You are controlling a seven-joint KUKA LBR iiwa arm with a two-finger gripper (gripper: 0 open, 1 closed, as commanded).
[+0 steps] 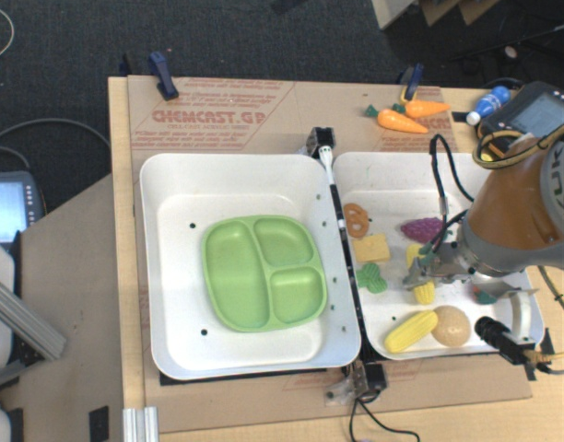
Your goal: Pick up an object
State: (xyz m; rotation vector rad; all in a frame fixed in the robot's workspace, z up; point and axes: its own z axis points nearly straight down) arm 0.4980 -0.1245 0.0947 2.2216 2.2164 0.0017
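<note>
You see the arm [517, 205] reaching in over the right bin [393, 168], with the gripper [422, 274] low in the middle of that bin. I cannot tell from this slant view if it grips anything.

The toy food lies all in this bin: a pretzel [356, 217] and a yellow block [372, 249] near the left wall, a purple piece [420, 229] toward the middle, a green piece [371, 279] just beside the gripper, and a corn cob [410, 331] touching a tan ball [451, 325] at the front edge.

The green divided plate [264, 272] sits in the middle of the left bin [167, 247], probably as a drop place.
</note>
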